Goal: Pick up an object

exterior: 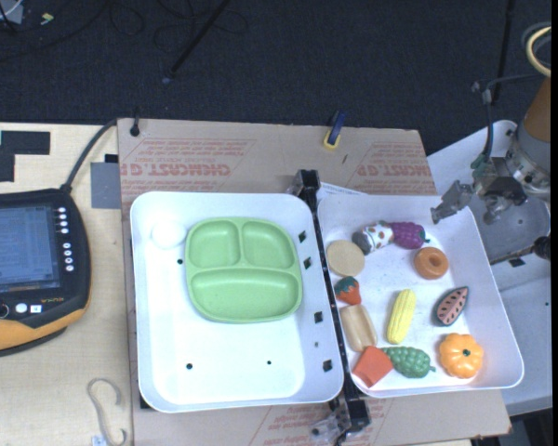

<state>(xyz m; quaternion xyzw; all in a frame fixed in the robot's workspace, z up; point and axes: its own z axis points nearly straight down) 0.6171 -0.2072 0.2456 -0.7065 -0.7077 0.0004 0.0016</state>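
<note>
**Picking a toy from the right bin**

Leftmost sits the tablet (23, 258), then the left bin (158, 360) with its green tray (242, 269). The right bin (498, 342) bears the toy food: cookie (345, 258), corn (401, 315), donut (431, 263), pumpkin (459, 355). I choose the donut; it looks light, stiff and smooth, likely slippery, so I would pinch across its ring, one finger through the hole. My gripper (460, 198) hangs over the bin's upper right edge, apart from every toy, holding nothing. The donut lies just below and left of me, near but untouched. My fingers appear spread
</note>
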